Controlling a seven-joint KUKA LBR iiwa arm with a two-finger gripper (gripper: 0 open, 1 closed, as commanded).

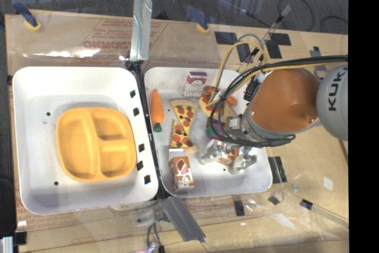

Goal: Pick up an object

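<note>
My gripper (pixel 228 156) hangs low over the right bin (pixel 260 179), near its front right part. Its fingers (pixel 209 155) stand spread apart, open. A small red and white item (pixel 227 153) lies on the bin floor between them, and I cannot tell whether they touch it. The wrist's orange band (pixel 281 101) hides the bin behind the gripper. Left of the gripper lie two pizza slices (pixel 183 113), an orange carrot (pixel 156 108) and a small brown carton (pixel 181 170).
A white and purple packet (pixel 195 84) and an orange toy food piece (pixel 208 98) lie at the right bin's back. The left bin (pixel 23 86) holds a yellow divided plate (pixel 95 142). Cables (pixel 237 53) loop above the wrist.
</note>
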